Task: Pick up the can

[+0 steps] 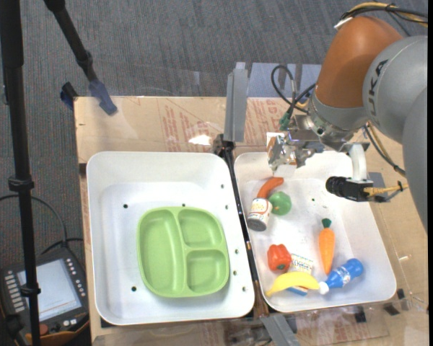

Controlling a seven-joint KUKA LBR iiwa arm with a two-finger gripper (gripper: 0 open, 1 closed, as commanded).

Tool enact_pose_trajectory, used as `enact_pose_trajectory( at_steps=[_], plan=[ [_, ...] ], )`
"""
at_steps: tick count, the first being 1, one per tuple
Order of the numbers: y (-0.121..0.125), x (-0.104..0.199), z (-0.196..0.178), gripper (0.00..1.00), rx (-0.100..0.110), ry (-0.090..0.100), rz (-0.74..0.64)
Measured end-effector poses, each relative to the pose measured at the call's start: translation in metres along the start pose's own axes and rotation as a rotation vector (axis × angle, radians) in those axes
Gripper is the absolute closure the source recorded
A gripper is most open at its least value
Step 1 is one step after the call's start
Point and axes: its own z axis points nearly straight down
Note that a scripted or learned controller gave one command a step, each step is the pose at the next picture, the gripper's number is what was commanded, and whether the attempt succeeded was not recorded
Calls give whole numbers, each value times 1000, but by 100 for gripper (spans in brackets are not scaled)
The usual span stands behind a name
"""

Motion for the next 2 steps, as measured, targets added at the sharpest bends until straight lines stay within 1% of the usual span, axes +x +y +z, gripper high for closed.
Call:
enact_pose_trajectory(
  at_steps=[1, 2],
  plan=[
    [-51, 14, 8, 100, 2, -1, 17],
    [-75, 84, -13, 100, 3, -1, 4]
  ],
)
